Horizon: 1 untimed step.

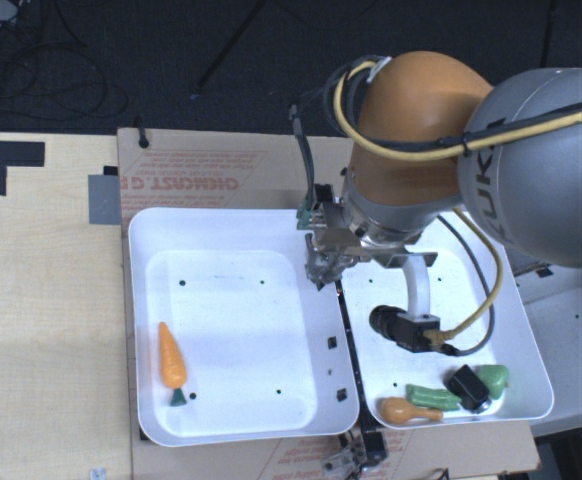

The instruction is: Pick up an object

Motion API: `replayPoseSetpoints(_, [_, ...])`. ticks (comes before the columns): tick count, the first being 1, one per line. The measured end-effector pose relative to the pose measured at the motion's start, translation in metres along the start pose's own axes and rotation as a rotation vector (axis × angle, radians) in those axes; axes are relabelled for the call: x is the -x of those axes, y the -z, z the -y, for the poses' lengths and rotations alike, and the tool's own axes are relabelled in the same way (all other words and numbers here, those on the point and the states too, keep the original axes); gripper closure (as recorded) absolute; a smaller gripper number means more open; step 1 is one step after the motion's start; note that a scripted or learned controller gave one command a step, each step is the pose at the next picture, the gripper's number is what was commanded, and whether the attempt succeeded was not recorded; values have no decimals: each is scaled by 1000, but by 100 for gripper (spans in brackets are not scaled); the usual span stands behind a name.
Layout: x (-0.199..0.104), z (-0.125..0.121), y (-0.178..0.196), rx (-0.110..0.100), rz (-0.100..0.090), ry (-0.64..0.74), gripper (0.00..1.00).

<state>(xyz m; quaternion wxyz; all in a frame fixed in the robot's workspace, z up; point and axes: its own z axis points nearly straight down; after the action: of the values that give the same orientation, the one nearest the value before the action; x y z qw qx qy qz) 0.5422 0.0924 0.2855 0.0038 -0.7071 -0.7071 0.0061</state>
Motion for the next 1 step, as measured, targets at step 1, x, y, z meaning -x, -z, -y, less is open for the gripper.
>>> replayPoseSetpoints(1, [-52, -94, 123, 26, -5, 4, 100])
